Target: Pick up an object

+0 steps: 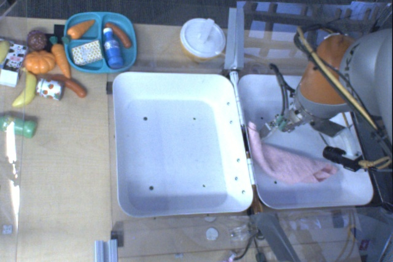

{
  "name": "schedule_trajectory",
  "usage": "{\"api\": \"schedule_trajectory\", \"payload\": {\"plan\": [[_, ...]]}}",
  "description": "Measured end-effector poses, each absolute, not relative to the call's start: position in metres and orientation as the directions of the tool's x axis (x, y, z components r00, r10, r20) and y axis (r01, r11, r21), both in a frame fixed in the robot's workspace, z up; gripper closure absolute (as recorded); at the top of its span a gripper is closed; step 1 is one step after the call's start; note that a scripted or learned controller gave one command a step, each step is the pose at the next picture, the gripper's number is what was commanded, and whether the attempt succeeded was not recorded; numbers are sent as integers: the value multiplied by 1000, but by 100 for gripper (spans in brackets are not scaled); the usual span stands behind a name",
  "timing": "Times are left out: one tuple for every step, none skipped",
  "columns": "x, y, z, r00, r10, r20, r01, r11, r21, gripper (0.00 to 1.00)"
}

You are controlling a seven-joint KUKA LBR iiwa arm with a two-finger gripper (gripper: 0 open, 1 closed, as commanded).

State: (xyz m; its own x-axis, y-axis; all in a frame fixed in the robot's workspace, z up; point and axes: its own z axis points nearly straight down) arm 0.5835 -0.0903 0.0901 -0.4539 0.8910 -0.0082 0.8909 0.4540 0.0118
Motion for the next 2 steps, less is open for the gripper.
{"api": "schedule_trajectory", "payload": {"plan": [[488,-103,139,-321,947,0,947,321,3,0],[500,-206,124,-211,978,-2,978,211,2,0]]}}
